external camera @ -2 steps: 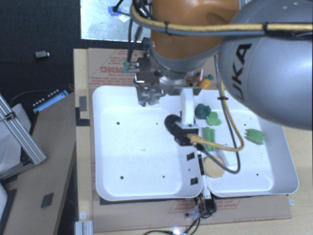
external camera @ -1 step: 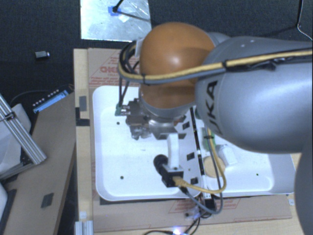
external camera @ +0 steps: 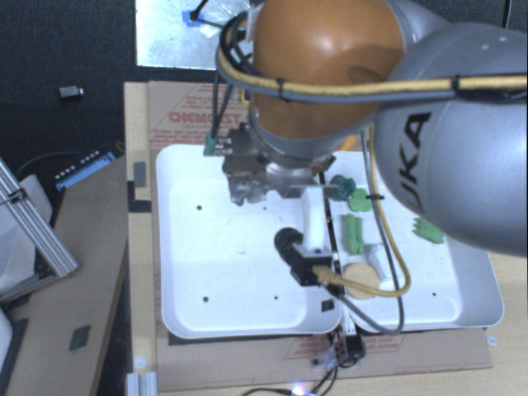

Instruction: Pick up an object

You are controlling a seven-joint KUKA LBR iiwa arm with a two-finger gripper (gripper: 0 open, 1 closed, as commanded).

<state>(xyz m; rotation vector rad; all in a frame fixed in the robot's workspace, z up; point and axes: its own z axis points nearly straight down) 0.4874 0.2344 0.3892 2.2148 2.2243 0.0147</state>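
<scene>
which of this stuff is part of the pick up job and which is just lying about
For the job:
- pincer, over the left bin
- right bin
- in it: green stick, green lump, tan disc

Lying about:
- cardboard sheet under the bins
- silvery sheet behind
- blue strip and metal rail off to the left

From my station I see the arm [external camera: 462, 163] reaching in from the right, with its gripper [external camera: 241, 190] over the far part of the left bin [external camera: 198, 254]. The right bin [external camera: 445, 287] holds a green stick [external camera: 354, 234], another green piece [external camera: 429, 230] to its right, and a tan disc [external camera: 359, 271] nearer.
</scene>
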